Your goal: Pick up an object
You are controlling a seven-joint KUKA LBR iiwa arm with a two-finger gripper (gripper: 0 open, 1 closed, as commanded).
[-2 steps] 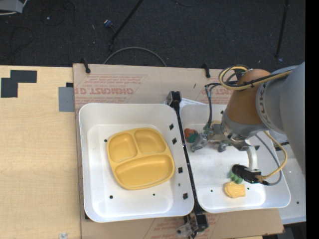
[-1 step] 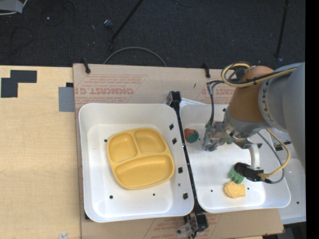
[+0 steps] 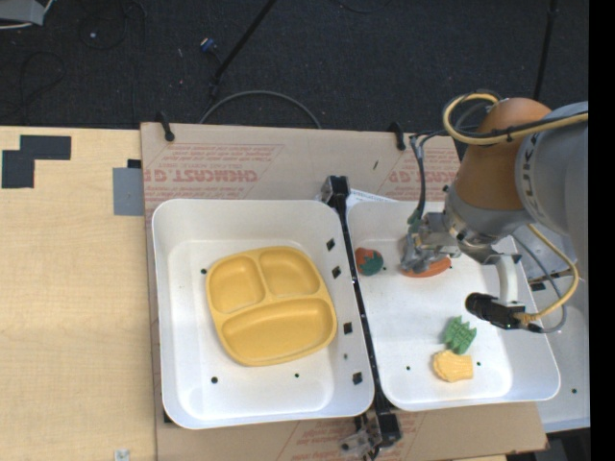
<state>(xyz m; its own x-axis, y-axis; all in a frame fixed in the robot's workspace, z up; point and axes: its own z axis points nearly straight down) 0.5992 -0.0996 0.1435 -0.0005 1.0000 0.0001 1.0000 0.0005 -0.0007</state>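
In the right bin [image 3: 485,387] lie a small orange-and-green round toy [image 3: 368,258] near the divider, a flat orange piece [image 3: 430,267], and a yellow pineapple toy [image 3: 453,365] with a green leafy top [image 3: 459,334] toward the front. My gripper [image 3: 419,254] hangs low over the right bin's back half, its tip right at the flat orange piece. The round toy sits a short way to its left. I cannot make out whether anything sits between the fingers.
A yellow divided plate [image 3: 269,305] lies in the left bin [image 3: 183,257]. A black clamp bar [image 3: 351,296] runs between the bins. The arm's orange band [image 3: 509,118] and cables [image 3: 524,286] reach over the right bin's right side.
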